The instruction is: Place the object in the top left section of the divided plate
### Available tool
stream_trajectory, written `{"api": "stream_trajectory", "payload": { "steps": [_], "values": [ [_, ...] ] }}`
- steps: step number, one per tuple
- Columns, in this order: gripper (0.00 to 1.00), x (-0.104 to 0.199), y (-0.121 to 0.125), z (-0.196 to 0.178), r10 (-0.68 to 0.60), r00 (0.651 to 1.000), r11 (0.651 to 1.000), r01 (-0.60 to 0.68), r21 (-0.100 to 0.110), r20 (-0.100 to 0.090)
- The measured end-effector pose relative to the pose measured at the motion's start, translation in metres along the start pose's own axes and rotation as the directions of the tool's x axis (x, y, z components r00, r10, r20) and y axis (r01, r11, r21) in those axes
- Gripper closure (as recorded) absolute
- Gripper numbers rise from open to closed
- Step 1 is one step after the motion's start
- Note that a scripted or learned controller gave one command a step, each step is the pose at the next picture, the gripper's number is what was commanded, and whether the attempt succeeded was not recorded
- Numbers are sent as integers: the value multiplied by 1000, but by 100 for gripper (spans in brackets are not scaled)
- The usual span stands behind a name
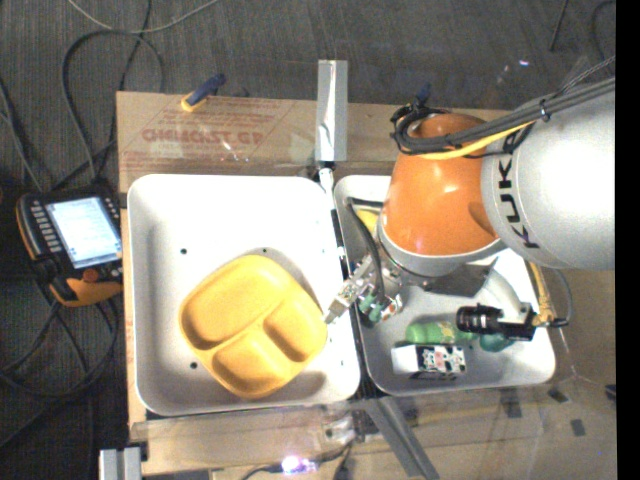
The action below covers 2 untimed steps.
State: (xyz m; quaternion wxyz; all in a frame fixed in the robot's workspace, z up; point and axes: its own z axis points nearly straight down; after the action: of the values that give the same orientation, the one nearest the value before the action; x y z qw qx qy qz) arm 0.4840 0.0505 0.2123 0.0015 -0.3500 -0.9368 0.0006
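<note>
A yellow divided plate [255, 323] with three sections lies tilted in the left white bin [160, 218]. My gripper [360, 300] hangs low at the left wall of the right bin [540, 368], just right of the plate's rim. The orange-banded wrist hides most of that bin. A small green piece [375, 311] shows right at the gripper; whether it is held is unclear. A green object [440, 332] and a white box with a printed label [430, 360] lie on the right bin's floor, near its front.
A control pendant [72, 230] rests on the floor to the left of the bins. Cardboard [210, 138] lies behind them, with a blue and yellow tool [200, 90] on it. A metal post [331, 108] stands at the back between the bins.
</note>
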Motion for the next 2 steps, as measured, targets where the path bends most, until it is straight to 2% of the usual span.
{"api": "stream_trajectory", "payload": {
  "steps": [1,2],
  "values": [
    [100,-41,-47,-38,-147,989,989,147,0,4],
    [100,-54,-62,-107,-189,982,982,189,-3,4]
  ]
}}
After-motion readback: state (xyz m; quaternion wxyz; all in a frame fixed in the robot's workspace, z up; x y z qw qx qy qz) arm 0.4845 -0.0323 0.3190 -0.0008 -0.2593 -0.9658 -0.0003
